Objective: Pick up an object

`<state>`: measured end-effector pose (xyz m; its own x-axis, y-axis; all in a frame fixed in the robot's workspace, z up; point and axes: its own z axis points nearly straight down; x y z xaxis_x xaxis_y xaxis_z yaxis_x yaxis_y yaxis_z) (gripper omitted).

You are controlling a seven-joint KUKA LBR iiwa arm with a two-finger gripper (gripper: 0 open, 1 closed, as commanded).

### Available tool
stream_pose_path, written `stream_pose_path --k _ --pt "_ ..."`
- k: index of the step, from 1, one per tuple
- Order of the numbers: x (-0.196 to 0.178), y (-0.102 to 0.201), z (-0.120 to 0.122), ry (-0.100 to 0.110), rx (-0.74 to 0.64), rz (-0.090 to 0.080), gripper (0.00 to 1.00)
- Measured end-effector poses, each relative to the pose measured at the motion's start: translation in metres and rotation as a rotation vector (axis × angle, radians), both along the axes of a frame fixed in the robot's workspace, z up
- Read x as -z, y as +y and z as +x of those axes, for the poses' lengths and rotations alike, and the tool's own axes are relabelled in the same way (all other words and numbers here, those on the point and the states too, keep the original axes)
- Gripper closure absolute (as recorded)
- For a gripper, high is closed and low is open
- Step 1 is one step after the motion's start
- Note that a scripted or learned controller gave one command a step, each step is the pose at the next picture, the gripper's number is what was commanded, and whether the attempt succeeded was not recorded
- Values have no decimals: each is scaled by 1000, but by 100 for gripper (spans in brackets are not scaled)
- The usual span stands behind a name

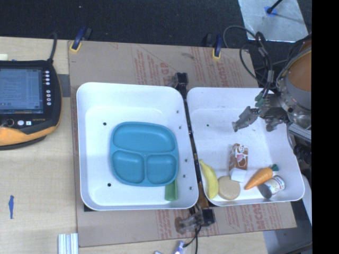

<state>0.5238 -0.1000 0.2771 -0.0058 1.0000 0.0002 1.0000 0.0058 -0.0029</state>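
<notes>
Nearest me, along the right bin's (197, 142) front wall, lie a banana (208, 179), a round biscuit (229, 188), a carrot (259, 177) and a small can (273, 186). Just behind them stands a packet (239, 156). Farther back the gripper (258, 117) hovers open, holding nothing; the packet lies nearest it, toward the front.

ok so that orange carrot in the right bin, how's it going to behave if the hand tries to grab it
The carrot tapers to a point, so it will probably squirt out of a pinch near the tip. Its rounded body lies flat and may roll sideways if nudged. It looks like a smooth toy, likely light and stiff. It touches a small can, which may shift too.
</notes>
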Motion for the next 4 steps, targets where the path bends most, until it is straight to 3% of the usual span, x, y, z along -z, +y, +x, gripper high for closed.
stream_pose_path --k 1,2,3,4 --pt "58 -31 7 1 1 -2 0" --pt "85 -39 7 2 0 -1 0" --pt "186 -34 -7 1 0 -1 0" --pt "175 -35 -7 2 -4 -3 100"
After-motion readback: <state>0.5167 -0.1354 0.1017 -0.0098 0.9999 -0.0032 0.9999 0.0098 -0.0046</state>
